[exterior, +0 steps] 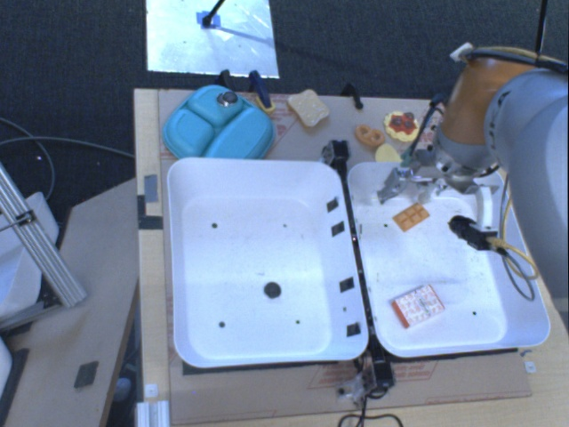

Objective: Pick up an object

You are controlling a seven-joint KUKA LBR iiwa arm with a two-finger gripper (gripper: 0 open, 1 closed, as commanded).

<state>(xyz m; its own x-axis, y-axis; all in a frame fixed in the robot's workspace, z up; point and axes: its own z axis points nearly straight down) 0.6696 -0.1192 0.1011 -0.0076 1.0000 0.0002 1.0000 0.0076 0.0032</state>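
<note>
We see the hand low over the right white bin, near its back edge. Small orange waffle-textured square lies on the bin floor just beside the hand, toward the front, not gripped. Can't tell the hand's state.

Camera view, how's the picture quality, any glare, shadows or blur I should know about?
Camera view: strong glare on the shiny sheet above the bench; both white bins are bright and nearly washed out, the right bin carrying soft shadows under the arm; the claw looks soft; the waffle piece and red-patterned packet read clearly.
</note>
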